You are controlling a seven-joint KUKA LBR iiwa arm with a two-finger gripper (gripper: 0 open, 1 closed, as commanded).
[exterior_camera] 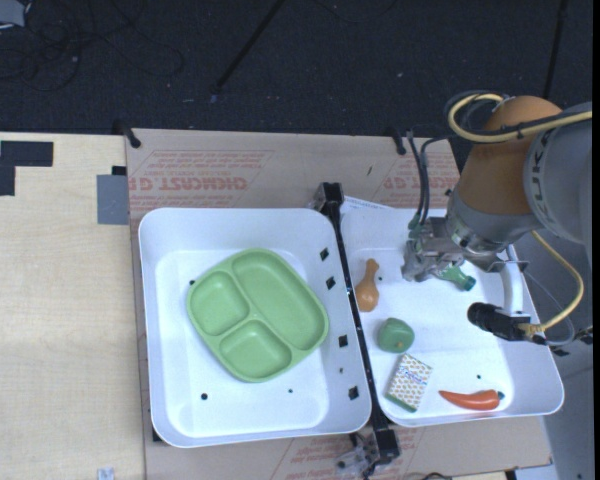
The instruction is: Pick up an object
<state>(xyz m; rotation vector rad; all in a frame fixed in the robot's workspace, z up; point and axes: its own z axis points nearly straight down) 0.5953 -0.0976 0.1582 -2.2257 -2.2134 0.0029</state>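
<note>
Two shallow white bins sit side by side on a bench covered with brown cardboard (230,173) that carries red printed lettering, seen reversed and not clearly readable. Largest is the left bin (170,388), which holds a light green divided plate (257,314) with three compartments, lying flat near its middle. Beside it, the right bin (535,393) holds several small things, well apart from one another. From the right, a grey arm with an orange band (500,168) reaches over the far part of this bin, and its gripper (427,265) hangs low there; whether it is wide or narrow cannot be told. Near the divider lies a small orange gourd-shaped object (367,285). Toward the front from it sits a round green object (396,335), then a small patterned box (410,381) with print too small to read. A red-orange pepper (471,399) lies near the front edge.
</note>
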